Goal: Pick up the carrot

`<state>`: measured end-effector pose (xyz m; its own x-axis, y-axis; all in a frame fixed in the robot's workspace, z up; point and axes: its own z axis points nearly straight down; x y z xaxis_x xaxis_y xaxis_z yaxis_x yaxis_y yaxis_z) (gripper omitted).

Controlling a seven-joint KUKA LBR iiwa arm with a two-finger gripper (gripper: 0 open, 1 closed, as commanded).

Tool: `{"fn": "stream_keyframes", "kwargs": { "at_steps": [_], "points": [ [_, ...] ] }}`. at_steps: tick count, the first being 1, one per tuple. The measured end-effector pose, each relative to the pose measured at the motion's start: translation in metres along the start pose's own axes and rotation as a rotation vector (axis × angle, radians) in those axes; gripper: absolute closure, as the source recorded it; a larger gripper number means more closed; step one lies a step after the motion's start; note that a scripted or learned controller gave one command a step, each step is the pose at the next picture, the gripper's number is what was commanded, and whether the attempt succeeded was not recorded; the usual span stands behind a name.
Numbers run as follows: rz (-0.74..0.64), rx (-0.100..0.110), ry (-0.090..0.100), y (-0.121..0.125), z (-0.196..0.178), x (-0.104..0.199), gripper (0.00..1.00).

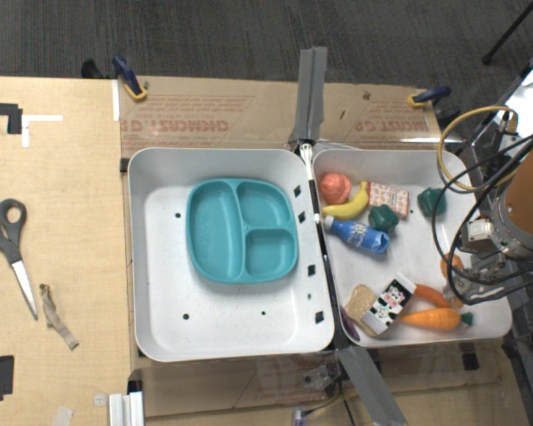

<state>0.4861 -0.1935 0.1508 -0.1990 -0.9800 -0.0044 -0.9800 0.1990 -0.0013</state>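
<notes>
- Reaches in from the right edge of the camera view, arm seen from above.
- Shows an orange band low on the arm, grey housing beneath it.
- Trails looped black and yellow cables around the wrist.
- Hides the grasping end beneath the wrist.

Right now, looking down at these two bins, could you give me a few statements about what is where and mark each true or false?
1. The teal divided plate lies in the left bin. True.
2. The carrot lies in the left bin. False: it lies near the right bin's front edge.
3. The banana lies beside a blue bottle. True.
4. Scissors lie inside the right bin. False: they lie on the bench, left of both bins.
</notes>
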Motion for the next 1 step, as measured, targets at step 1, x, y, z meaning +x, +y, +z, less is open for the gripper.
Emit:
{"fn": "stream_keyframes", "kwargs": {
  "at_steps": [1],
  "points": [
    [-0.055,0.0,0.0,-0.008,0.023,0.0255,1.0]
  ]
}}
